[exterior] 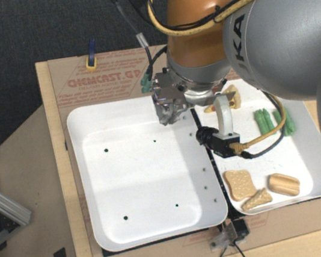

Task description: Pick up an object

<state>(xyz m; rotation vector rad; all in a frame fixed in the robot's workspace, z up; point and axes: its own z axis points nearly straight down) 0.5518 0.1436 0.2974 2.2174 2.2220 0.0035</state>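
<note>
The grey arm (290,30) enters from the right of the camera view and occupies the upper right, with its orange band (200,2) directly above the wrist. Beneath the bins lies a brown cardboard sheet (108,72) carrying red printed lettering, with a small blue and yellow clip (91,54) at its far edge. The left bin (94,166) is a shallow white tray with 4 small dark dots on its floor. The right bin (312,160) sits directly beside it, touching along the centre line, and is partly covered by the arm. The gripper (167,113) hangs at the far right corner of the left bin, close to the shared wall; its fingers are hidden in the dark metal cluster, so the state of the jaws cannot be determined, and no object is visible between them. A yellow cable (265,135) loops from the wrist across the right bin to a black connector (221,142) near the centre line. The task objects all lie in the right bin: a group of green stick-shaped pieces (272,121) at mid right, a tan bread slice (239,183) near the front, a bread roll (283,184) just to its right, a small tan wedge (256,199) touching the front of the slice, and a pale item (230,98) partly hidden under the wrist.
</note>
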